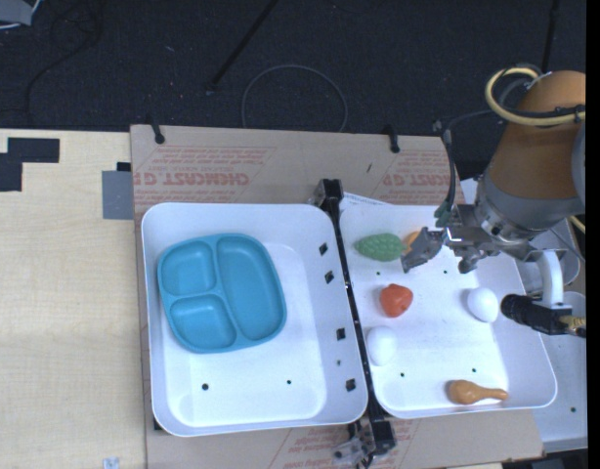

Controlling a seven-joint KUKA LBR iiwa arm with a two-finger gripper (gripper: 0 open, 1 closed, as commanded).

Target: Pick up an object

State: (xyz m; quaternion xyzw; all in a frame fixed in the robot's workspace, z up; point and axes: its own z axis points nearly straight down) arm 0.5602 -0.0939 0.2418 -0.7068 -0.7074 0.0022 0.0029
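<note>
A robotics lab, by its look. Two white bins [310, 399] sit on a cardboard sheet [241, 169] over a pale wood bench [56, 311]. At twelve o'clock, loose cables [295, 91] trail across dark carpet.

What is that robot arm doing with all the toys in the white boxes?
The robot arm is reaching in from the right, and its claw is low over the right bin, next to a green toy near the back edge. It is not holding anything yet. In that bin there are also a red toy, two white eggs and a tan toy drumstick. The left bin has a blue tray with sections.
</note>
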